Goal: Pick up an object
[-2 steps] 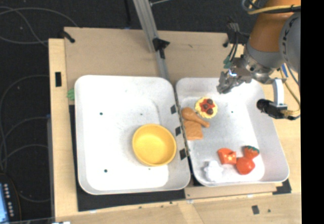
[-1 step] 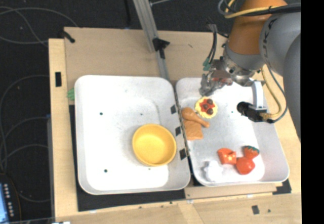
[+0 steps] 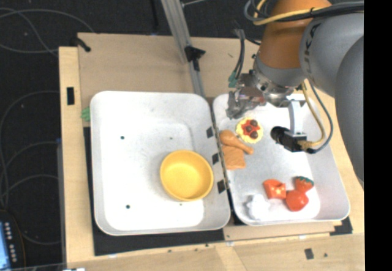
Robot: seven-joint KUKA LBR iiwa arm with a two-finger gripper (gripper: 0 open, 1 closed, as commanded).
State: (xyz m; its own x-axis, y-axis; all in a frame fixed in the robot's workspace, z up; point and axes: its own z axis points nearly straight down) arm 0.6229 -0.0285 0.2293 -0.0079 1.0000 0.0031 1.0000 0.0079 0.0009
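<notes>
Reach step under way: gripper [image 3: 240,106] low over right bin's [image 3: 335,187] far corner, just beside tart [image 3: 250,130]. Finger state impossible to tell. Next, probably a small shift onto tart, then closing.

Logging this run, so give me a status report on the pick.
Gripper low over right bin, by the tart. Nothing seen between its fingers. Orange pieces close beside the tart. Yellow bowl sits in left bin.
</notes>
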